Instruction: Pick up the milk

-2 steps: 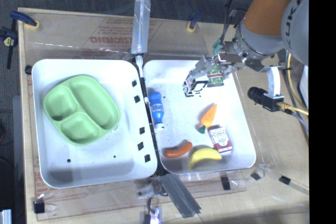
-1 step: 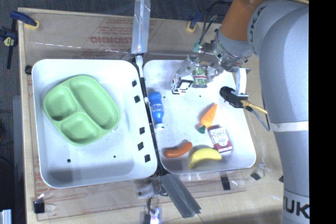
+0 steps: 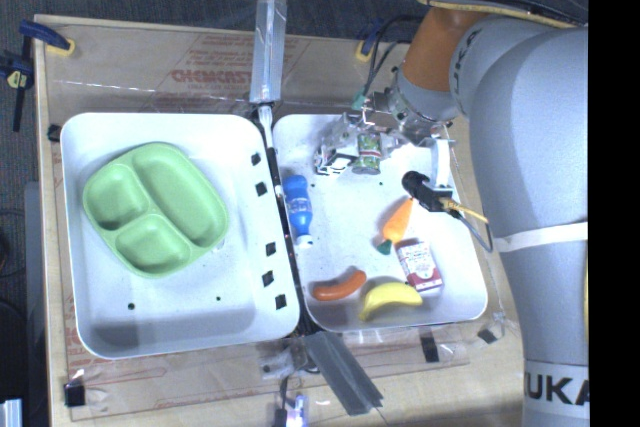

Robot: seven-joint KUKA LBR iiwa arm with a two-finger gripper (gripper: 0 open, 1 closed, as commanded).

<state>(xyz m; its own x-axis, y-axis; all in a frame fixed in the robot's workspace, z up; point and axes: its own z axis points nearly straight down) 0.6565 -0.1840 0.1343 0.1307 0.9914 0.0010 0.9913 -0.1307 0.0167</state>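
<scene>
**Claw down on the milk at the back of the right bin**

From here the claw [image 3: 362, 141] sits low over the far end of the right bin [image 3: 340, 240], a tangle of shiny metal under the grey arm [image 3: 520, 145] with its orange band [image 3: 438, 45]. The milk [image 3: 369, 153], a small white carton with a green label, is right in the middle of that metal and seems to touch it. I cannot tell whether the claw is open or closed, or whether it has any grip on the carton.

The arm's base reads "KUKA" [image 3: 556, 386], with the last letter cut by the frame. Red print shows on the counter [image 3: 150, 55] behind the bins, too faint to read. The milk's label is too small to read, and so is the label on the red-and-white carton [image 3: 419, 265] near the front.

Elsewhere in the right bin, a blue bottle [image 3: 296, 205] lies along the left wall, a carrot [image 3: 397, 218] lies just behind the red-and-white carton, and a sausage [image 3: 338, 286] and a banana [image 3: 390, 298] lie side by side at the front. The left bin [image 3: 150, 320] holds a green divided plate [image 3: 155, 207].
</scene>
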